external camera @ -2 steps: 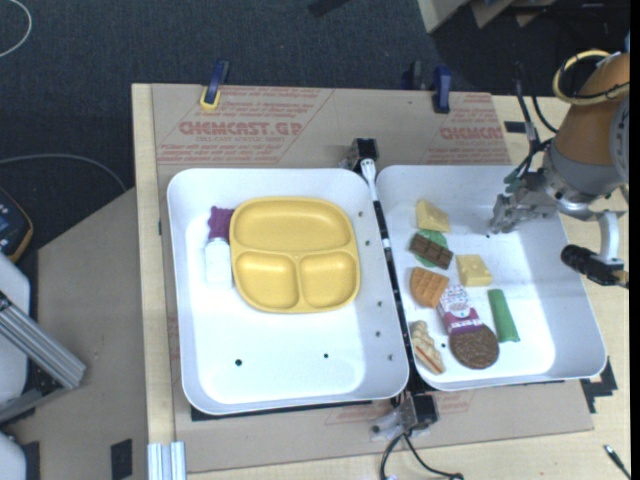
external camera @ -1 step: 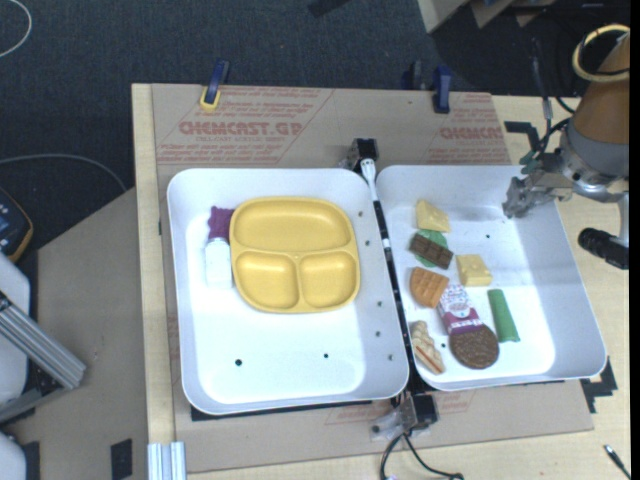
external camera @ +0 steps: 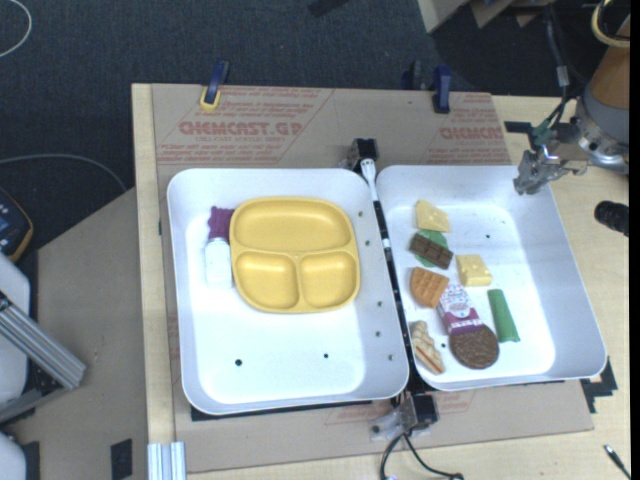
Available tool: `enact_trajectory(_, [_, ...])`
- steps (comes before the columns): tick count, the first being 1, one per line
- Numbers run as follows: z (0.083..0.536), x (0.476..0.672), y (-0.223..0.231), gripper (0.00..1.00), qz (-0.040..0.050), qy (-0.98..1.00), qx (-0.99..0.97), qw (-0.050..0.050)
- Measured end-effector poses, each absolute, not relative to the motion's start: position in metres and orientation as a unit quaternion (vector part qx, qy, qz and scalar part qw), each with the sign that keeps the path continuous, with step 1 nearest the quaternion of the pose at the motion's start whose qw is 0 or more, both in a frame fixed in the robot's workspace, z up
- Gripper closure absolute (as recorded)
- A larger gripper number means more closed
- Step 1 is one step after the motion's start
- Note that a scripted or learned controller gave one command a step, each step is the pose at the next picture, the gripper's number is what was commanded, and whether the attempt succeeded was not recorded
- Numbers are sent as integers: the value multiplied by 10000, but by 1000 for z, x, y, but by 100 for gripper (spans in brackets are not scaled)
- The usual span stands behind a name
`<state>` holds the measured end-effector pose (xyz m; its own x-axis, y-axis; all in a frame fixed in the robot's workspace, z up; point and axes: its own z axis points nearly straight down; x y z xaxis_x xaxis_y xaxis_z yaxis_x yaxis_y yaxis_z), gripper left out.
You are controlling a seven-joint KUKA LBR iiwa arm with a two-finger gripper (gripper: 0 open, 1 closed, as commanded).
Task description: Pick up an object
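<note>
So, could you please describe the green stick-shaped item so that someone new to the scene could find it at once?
Start at the right-hand white bin, the one holding the small toy foods. Look to the right side of that cluster, beside the round brown patty. The green stick is the only green, long, narrow piece there; its neighbours are yellow, brown or red-labelled.

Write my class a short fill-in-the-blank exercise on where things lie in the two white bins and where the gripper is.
1. The yellow divided tray lies in the ______ bin.
2. The tray has ______ compartments.
3. The green stick lies in the ______ bin, beside the round brown patty.
4. The gripper is at the right bin's ______ right corner.

Missing words: left; three; right; far
</note>
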<state>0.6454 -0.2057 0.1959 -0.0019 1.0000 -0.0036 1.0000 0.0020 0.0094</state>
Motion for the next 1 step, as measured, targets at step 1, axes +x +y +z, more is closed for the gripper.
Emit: enact_trajectory(1, [228,647,-206,100,14,7075,7067,34])
